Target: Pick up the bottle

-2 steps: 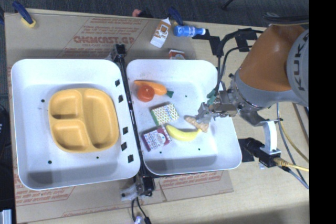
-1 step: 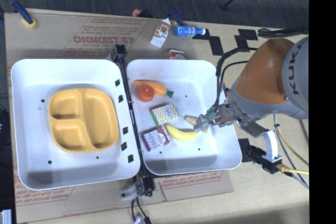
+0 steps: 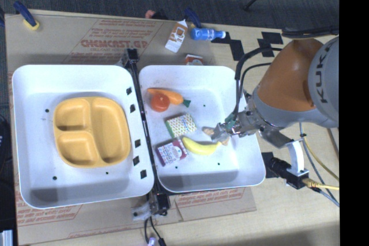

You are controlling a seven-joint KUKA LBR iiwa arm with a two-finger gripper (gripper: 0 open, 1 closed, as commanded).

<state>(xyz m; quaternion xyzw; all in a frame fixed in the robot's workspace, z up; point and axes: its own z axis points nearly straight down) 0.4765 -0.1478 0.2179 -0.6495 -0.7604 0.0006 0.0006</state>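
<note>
Your gripper (image 3: pixel 221 133) hangs low inside the right bin (image 3: pixel 173 178), near its right wall, with the grey arm and its orange band (image 3: pixel 291 80) rising behind it to the right. Just beside the gripper, on its left and slightly nearer you, lies the banana (image 3: pixel 200 147), its tip almost under the claw. Further left sit a green patterned packet (image 3: pixel 180 124) and a red-and-white packet (image 3: pixel 170 152). Up and left of the claw you see the carrot (image 3: pixel 166 95) touching a red tomato (image 3: pixel 160 102). The blue bottle (image 3: pixel 204 34) lies on the bench well beyond the claw, outside the bin. Far to the left, the other bin (image 3: pixel 34 83) holds a yellow divided tray (image 3: pixel 91 131).
</note>
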